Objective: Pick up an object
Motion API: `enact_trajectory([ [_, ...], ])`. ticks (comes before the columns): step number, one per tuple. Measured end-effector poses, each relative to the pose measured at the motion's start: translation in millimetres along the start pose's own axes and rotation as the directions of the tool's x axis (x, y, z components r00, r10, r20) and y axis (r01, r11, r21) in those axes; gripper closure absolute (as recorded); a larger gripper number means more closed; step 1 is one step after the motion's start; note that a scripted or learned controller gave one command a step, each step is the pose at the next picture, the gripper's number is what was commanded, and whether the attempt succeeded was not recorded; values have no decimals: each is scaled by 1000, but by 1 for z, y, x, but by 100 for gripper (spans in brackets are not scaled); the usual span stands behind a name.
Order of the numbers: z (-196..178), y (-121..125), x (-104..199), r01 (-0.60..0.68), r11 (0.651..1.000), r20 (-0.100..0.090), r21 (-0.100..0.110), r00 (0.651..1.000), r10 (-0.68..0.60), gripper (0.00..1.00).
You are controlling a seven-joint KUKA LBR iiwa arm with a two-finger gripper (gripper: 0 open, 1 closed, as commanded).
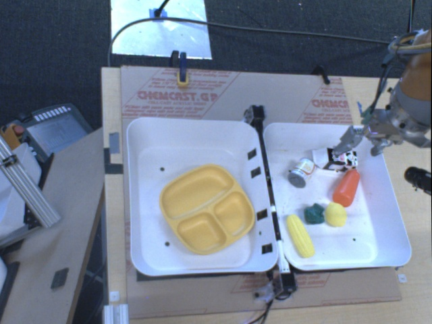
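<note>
The gripper (pixel 343 148) hangs over the far side of the right bin (pixel 388 238), whether clasping anything I cannot tell, with a small black-and-white object (pixel 345 159) just under it, the orange carrot (pixel 346 187) just nearer, the can (pixel 301 170) to its left, and the yellow lemon (pixel 335 214), green piece (pixel 314 213) and corn (pixel 300 235) nearer still.

The arm (pixel 412 93) reaches in from the right, tool (pixel 339 155) angled down-left.
</note>
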State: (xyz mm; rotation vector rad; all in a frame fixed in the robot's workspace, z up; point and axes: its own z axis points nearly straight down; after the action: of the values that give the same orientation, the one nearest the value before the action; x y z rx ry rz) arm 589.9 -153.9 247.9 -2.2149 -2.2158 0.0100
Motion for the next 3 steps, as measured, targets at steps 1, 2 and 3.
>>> enact_trajectory([
  [1, -7, 2, 0, 3, 1000, 2, -11, 1000, -3, 0],
  [2, 42, 5, -9, 1, 1000, 2, -10, 1000, -1, 0],
  [3, 91, -4, -5, 1, 1000, 1, -9, 1000, -1, 0],
])
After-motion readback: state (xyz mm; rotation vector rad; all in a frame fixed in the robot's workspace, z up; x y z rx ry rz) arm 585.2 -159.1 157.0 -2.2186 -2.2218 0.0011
